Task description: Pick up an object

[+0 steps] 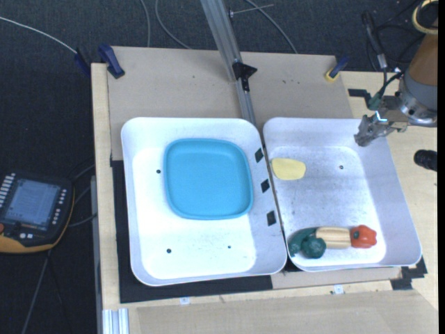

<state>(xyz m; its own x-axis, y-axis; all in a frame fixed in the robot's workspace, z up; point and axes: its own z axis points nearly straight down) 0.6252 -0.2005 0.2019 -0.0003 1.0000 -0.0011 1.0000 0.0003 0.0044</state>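
Observation:
In the right bin (pixel 389 186) a pale yellow flat piece (pixel 288 168) lies near the left wall. Along the bin's front edge lie a dark green object (pixel 308 245), a tan cylinder (pixel 334 237) and a red object (pixel 363 236), side by side and touching. My gripper (pixel 368 132) hangs over the bin's far right corner, well away from all of them. Nothing shows between its fingers.
The left bin (pixel 139 256) holds a blue square plate (pixel 208 178). A metal pole (pixel 224 26) rises at a slant from the back between the bins. Clamps sit at the bench's far corners, and a handheld pendant (pixel 31 207) lies off the bench at left.

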